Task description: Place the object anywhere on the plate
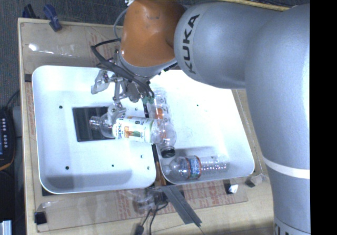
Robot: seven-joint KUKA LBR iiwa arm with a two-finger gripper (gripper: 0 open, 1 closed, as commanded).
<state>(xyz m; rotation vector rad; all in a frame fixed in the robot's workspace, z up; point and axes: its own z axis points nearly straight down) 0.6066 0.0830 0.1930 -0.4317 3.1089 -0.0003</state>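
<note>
Nearest me, a clear bottle [194, 167] lies in the right bin [231, 123], its label too small to read. Further in, a bottle [134, 130] with a white-and-green label, print unreadable, hangs across the bins' shared edge beneath the gripper [117, 103]; whether it is pinched I cannot tell. It reaches over the dark plate [84, 123] in the left bin [52, 123], so placing looks unfinished. Beyond, the arm [221, 39] reads KUKA.

arm [237, 28] covers right bin's [239, 139] far part, toward 1 o'clock; arm itself cut off by picture's right and bottom edge. gripper [118, 94] half hidden under orange band [150, 31], fingers too small to tell. label text on bottle [134, 131] unreadable.
</note>
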